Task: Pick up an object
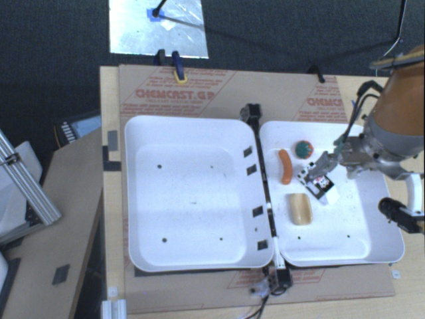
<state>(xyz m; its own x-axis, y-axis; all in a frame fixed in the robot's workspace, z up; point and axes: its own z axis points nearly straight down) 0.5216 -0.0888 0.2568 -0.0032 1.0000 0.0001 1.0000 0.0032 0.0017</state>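
Two shallow white bins are counted on the surface (113,244): a left bin (192,248) and a right bin (345,248), set side by side and touching along a shared middle edge. Three loose objects are counted in the right bin: one orange sausage-shaped piece (285,167) toward the far left, one small green round object (304,149) just beyond it to the right, and one tan block (300,209) nearer. One arm (402,105) is seen at the right, carrying one gripper (312,177). One sheet of foil-like material (158,18) is counted beyond the surface at the far left.
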